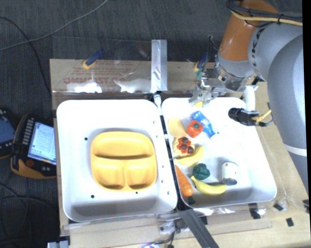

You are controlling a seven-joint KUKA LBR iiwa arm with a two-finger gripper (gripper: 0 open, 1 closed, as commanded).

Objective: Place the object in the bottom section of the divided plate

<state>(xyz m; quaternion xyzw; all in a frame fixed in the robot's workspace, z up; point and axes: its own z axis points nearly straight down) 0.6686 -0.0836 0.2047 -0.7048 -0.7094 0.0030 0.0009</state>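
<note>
A dark grey carpet (65,22) covers the floor around a wooden bench (67,68). Thin black cables (20,34) trail across the carpet beyond the bench. Left of the bench lies a handheld controller (31,148) with a lit screen.

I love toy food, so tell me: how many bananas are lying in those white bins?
2, both in the right bin. One banana lies near the front edge, beside the carrot. Another banana sits mid-bin under a red toy. More could be hidden beneath the pile.
</note>
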